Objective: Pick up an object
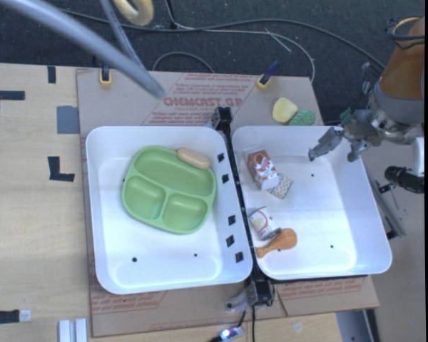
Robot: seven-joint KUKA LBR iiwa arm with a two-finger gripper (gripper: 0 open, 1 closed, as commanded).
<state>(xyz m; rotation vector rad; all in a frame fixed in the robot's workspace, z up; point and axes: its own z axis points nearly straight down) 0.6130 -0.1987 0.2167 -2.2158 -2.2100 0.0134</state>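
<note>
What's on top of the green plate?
A small tan bun-shaped thing lies on the far rim of the green plate. Its three compartments hold nothing else. Whatever is under the plate is covered, apart from the white bin around it.

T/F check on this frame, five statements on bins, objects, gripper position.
1. The green divided plate lies in the left bin. True.
2. The small carton sits on the green plate. False: it lies in the right bin.
3. The gripper is at the right bin's upper right edge. True.
4. The gripper has the orange drumstick toy between its fingers. False: the toy lies on the right bin's floor, apart from it.
5. A tan oblong piece rests at the plate's upper rim. True.
</note>
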